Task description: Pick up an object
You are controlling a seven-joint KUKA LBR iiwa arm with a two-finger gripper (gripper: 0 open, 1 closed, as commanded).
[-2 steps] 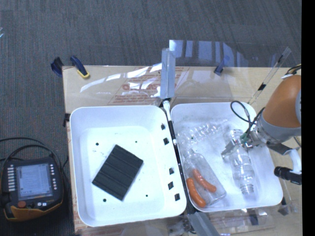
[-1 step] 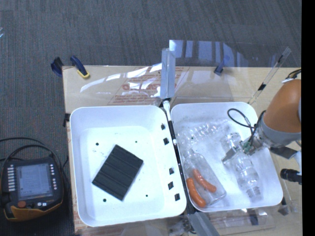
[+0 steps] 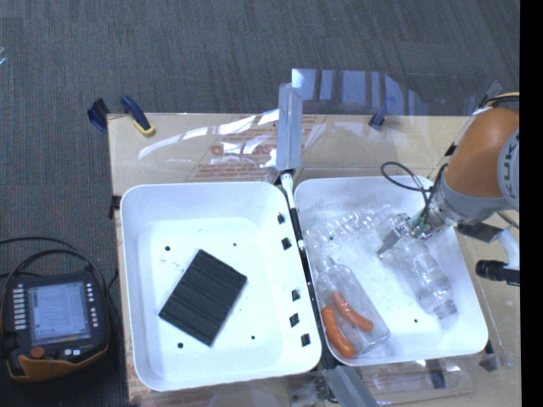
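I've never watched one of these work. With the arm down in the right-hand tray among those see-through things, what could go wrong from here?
The gripper sits among clear plastic items that blend into the white right bin, so it may well close on nothing. The clear bottle beside it could roll or slide away if nudged. The clear pack of orange pieces lies close by and might get pushed aside.

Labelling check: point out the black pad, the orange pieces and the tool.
black pad (image 3: 204, 297), camera view, middle of its top face
orange pieces (image 3: 346, 320), camera view, between the two, inside the clear container
tool (image 3: 397, 237), camera view, at its fingertips
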